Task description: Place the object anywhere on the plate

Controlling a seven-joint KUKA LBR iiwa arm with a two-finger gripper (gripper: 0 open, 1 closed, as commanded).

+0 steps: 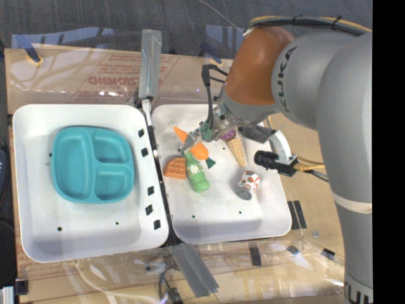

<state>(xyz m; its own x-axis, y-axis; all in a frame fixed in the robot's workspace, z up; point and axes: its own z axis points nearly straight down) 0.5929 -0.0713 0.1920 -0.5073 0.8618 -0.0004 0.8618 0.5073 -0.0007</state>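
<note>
The teal divided plate (pixel 93 163) lies in the left bin (pixel 38 233) with nothing on it. In the right bin (pixel 215 223) a cluster of toy food sits near the middle: a green bottle (pixel 197 177) with an orange top, a waffle piece (pixel 175 168), and a small orange carrot (pixel 181 133). My gripper (pixel 204 135) reaches down over this cluster, just above the bottle's orange top and beside the carrot. The wrist hides what lies directly beneath it.
An ice cream cone (pixel 237 151) and a small red and white cup (pixel 248 184) lie to the right in the right bin. A purple piece (pixel 229 133) peeks out under the wrist. The raised divider (pixel 155 170) between the bins stands left of the cluster.
</note>
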